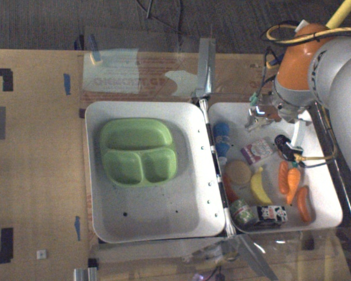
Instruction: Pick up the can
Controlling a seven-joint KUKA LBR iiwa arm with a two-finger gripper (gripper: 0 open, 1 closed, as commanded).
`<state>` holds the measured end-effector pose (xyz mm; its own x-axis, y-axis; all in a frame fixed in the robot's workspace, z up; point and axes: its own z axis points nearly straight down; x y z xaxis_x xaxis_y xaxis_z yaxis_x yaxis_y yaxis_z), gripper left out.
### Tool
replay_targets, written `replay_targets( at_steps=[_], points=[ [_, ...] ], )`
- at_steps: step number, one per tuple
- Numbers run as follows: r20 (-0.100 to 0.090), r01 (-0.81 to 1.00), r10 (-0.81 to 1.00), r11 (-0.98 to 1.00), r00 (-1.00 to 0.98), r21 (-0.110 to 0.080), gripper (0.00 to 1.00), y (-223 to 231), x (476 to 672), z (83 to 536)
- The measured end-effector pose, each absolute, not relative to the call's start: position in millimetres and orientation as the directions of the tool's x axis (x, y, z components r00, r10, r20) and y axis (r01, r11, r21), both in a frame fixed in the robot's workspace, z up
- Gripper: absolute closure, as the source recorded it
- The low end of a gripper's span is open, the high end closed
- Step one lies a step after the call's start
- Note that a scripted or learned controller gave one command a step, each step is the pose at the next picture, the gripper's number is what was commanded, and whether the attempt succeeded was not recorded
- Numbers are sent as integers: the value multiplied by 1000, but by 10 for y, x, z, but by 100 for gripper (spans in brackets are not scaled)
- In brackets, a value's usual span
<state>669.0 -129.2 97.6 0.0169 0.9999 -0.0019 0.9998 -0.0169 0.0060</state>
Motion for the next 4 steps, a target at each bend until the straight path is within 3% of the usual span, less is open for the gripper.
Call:
replay_targets(
  at_steps=[1,2,3,4],
  points=[
    [-2,1000,1000,-17,17,6,0,-1291,6690,975],
    [-1,955,955,-297,297,0,0,-1529,6673,852],
    [-1,956,956,-294,294,6,100,-1517,6694,976],
    [-1,956,956,-293,293,5,0,-1513,6694,973]
  ],
)
